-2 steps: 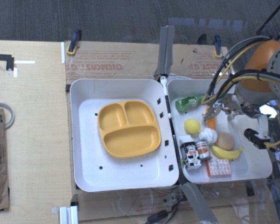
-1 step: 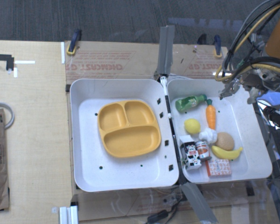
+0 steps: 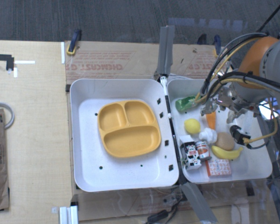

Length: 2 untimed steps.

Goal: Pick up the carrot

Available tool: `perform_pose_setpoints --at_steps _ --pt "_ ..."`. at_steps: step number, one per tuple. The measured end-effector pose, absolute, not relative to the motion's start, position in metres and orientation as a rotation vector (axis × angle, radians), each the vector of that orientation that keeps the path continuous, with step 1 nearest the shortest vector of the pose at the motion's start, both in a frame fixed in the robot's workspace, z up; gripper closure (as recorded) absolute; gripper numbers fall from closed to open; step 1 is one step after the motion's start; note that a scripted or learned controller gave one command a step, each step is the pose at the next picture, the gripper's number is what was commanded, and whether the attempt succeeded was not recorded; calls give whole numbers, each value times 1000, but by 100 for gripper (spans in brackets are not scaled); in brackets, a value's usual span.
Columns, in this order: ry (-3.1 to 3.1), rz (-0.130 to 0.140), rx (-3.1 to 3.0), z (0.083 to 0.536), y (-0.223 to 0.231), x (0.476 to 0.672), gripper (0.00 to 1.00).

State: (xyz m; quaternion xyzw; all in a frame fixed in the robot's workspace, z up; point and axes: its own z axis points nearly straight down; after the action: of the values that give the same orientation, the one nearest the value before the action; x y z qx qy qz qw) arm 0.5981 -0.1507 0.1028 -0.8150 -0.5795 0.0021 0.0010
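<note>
Camera view: gripper (image 3: pixel 218 107) is hanging over carrot (image 3: pixel 211 121), at lemon's (image 3: pixel 192 126) two o'clock, presumably lining up a grasp; finger opening unreadable.

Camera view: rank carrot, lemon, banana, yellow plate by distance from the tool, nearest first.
Measured from the tool over the right bin:
1. Carrot, just below the tool, toward the bin's middle.
2. Lemon, left of the carrot, near the divider.
3. Banana, lower in the right bin; close to the lemon's rank, hard to call.
4. Yellow plate, in the left bin, clearly farthest.
</note>
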Motion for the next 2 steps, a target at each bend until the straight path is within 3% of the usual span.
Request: perform_pose_setpoints --at_steps 1,2 --pt "-1826 5 -2559 115 -152 600 100" --pt "-1882 4 -2518 240 -119 628 100"
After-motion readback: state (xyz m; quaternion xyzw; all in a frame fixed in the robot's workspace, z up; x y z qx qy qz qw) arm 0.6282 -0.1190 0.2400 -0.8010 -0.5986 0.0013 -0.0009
